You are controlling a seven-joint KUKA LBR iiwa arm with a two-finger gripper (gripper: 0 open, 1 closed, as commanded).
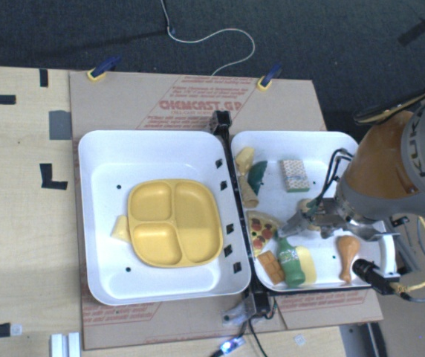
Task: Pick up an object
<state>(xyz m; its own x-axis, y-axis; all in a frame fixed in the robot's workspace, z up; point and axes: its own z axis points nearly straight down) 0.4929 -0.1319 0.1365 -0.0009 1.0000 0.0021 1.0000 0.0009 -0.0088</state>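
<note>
The right bin [290,135] holds several toy foods. A pizza slice [259,231] lies at its left side, with a green bottle [290,263], a yellow piece [307,268] and a brown bread piece [270,267] at the front. An orange drumstick [347,254] lies at the front right. My gripper [296,229] hangs low over the bin's middle, just right of the pizza slice and above the bottle. The arm's body hides the bin's right part. Nothing shows as held.
A checkered box [296,175], a dark green piece [258,175] and tan pieces [246,160] lie toward the back of the right bin. The left bin [93,199] holds a yellow divided plate [175,222] with a pale yellow piece [119,229] at its left edge.
</note>
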